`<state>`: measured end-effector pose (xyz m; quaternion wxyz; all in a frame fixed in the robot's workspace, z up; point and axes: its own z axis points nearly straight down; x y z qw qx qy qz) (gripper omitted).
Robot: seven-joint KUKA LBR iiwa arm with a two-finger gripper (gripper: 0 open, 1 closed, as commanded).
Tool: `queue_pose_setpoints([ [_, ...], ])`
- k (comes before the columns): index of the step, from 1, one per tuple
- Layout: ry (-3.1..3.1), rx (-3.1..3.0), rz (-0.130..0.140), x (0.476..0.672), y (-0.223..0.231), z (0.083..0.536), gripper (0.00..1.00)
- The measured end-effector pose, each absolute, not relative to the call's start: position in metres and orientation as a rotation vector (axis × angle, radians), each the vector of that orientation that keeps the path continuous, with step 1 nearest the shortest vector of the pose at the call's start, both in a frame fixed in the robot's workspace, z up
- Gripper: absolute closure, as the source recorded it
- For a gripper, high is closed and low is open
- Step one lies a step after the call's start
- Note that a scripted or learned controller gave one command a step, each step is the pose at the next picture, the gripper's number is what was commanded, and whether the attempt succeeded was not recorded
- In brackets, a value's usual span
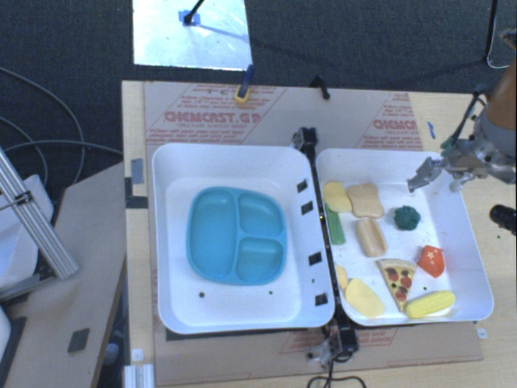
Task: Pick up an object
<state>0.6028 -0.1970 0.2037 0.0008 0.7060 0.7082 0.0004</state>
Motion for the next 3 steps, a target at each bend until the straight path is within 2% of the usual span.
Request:
queue_pose_setpoints([
  [1, 2.225, 2.222, -0.002, 0.576, -0.183, 0.078, 0.0],
  [2, 2.234, 2.204, 0.012, 0.612, -0.095, 0.124, 0.0],
  [3, 2.227, 2.21, 0.007, 0.667, -0.082, 0.103, 0.0],
])
